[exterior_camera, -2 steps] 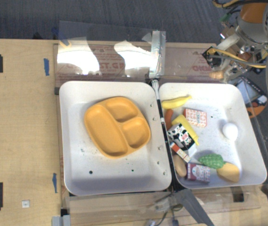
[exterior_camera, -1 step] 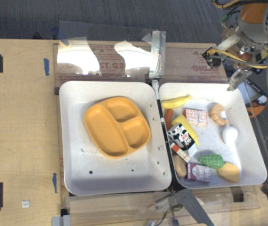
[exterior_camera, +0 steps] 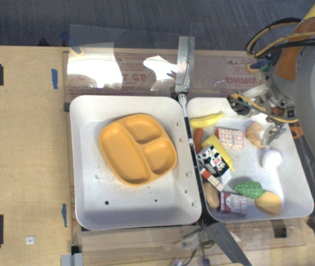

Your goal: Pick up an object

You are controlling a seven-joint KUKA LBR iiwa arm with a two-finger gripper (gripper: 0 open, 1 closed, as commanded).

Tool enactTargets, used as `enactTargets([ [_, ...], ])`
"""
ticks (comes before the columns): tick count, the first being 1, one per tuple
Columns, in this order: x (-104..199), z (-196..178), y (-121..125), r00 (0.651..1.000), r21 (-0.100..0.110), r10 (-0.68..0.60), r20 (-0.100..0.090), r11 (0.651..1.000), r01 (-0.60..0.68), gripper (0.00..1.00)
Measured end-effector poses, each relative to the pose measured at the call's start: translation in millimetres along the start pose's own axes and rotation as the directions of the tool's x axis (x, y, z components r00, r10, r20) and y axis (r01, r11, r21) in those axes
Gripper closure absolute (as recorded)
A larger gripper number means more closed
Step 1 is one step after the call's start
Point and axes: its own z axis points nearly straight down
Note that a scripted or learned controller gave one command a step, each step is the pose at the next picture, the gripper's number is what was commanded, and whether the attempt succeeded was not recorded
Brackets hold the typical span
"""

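Observation:
The right bin (exterior_camera: pixel 304 173) holds several small items. A yellow banana (exterior_camera: pixel 207 119) lies at its far left, with a red sausage (exterior_camera: pixel 198 136) just below it. A pink-and-white carton (exterior_camera: pixel 230 138) sits in the middle. A tan bread roll (exterior_camera: pixel 255 133) lies at the upper right and a white egg (exterior_camera: pixel 271 159) below it. My gripper (exterior_camera: pixel 272 127) hangs over the bin's far right corner, right beside the bread roll. Nothing is seen held in it.
The left bin (exterior_camera: pixel 85 193) holds an orange divided plate (exterior_camera: pixel 138 148). Along the right bin's near side lie a black-and-white carton (exterior_camera: pixel 213 160), a green toy (exterior_camera: pixel 249 189), a yellow lemon-like fruit (exterior_camera: pixel 269 202) and a maroon carton (exterior_camera: pixel 233 203). Cables loop above the wrist (exterior_camera: pixel 273 37).

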Motion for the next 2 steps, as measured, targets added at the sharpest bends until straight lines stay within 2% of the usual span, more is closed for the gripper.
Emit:
enactTargets([
  [1, -43, -77, -22, 0.998, -0.005, -0.055, -0.014, 0.998, 0.055, 0.00],
  [2, -58, -18, -1, 1.000, -0.001, 0.019, -0.004, 1.000, -0.019, 0.00],
])
